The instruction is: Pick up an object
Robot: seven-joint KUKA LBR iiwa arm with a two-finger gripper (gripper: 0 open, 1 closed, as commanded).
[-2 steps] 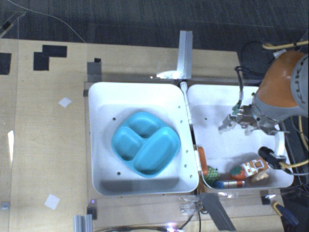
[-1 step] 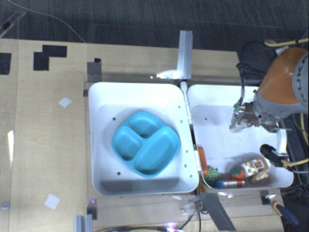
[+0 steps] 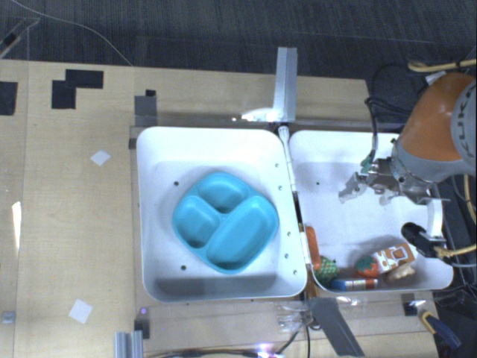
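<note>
wooden desk [image 3: 67, 222] carries two white bins; a blue divided tray [image 3: 225, 221] sits in the left bin [image 3: 156, 200]. over the right bin [image 3: 328, 162], the gripper [image 3: 359, 185] hangs with fingers spread, holding nothing, well above small toys [image 3: 376, 265].

small toys [image 3: 373, 265] | mixed colours | heaped | right bin [image 3: 328, 155], near edge

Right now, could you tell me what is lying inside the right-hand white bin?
Small objects cluster along the near edge of the right bin: an orange carrot-like piece, a small printed carton and some toy food. The gripper hangs above the floor. The arm covers the far right corner.
</note>
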